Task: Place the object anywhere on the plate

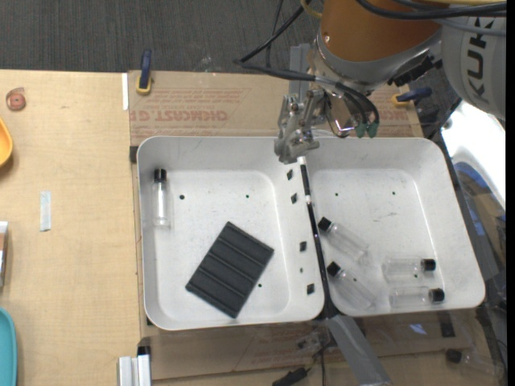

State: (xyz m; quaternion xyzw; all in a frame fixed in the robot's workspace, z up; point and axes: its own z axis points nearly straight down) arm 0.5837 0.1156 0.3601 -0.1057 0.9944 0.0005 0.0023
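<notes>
So the gripper (294, 147) is hovering over the rim between the two bins, and honestly I can't tell how its jaws are sitting. The vials (378, 268) are lying in the right bin (451, 183), the black plate (231, 268) is waiting in the left bin (149, 240). Basically nothing's done yet.

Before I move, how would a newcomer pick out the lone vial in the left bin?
Start at the left bin; a dark ribbed plate lies near its front. The vial lies along the far left wall, its black cap towards the back. It is alone there, apart from the four vials clustered in the right bin.
</notes>
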